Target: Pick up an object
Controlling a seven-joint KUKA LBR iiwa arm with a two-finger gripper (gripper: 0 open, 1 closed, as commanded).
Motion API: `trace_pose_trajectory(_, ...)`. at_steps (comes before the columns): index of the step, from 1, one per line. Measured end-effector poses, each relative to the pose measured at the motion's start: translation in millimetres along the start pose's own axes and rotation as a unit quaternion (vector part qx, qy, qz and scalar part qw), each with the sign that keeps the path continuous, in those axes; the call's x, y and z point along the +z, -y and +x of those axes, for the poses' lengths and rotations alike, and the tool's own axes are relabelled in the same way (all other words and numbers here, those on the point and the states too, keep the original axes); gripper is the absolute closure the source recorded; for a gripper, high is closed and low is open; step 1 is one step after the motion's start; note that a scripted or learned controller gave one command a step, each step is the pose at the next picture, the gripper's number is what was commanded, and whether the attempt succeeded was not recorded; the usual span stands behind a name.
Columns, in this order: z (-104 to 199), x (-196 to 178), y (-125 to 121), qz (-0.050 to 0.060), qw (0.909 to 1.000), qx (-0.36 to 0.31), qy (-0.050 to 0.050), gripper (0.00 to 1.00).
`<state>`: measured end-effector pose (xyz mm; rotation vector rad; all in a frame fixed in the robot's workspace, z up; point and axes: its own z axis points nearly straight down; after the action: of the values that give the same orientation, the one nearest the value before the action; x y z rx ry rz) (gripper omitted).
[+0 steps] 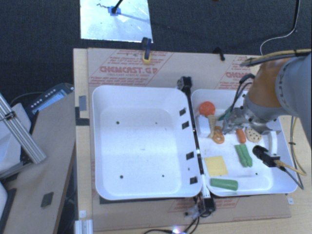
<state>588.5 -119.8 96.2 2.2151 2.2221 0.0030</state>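
Observation:
Several small things lie in the right bin [273,179]. A red-orange ball [206,107] sits at the back left, with a pale cone [212,124] and a white piece [202,126] just in front of it. An orange ring [218,139] lies below the cone. Further right are an orange carrot-like piece [241,136], a perforated tan cracker [252,134] and a green pod [243,155]. A yellow square [215,165] and a green cylinder [224,184] lie near the front. My gripper [228,126] hangs low over the bin, between the cone and the carrot piece, right beside the ring.
The left bin [105,130] stands next to the right one, with a black-clipped divider [191,130] between them. The grey arm with its orange band [265,89] covers the right bin's back right corner. A yellow clamp [146,57] sits behind the bins.

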Motion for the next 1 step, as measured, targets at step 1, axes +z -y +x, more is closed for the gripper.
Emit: trace_pose_trajectory(1,-0.2,-11.1,-1.0,-0.001,1.0000,-0.001,0.000,1.00)
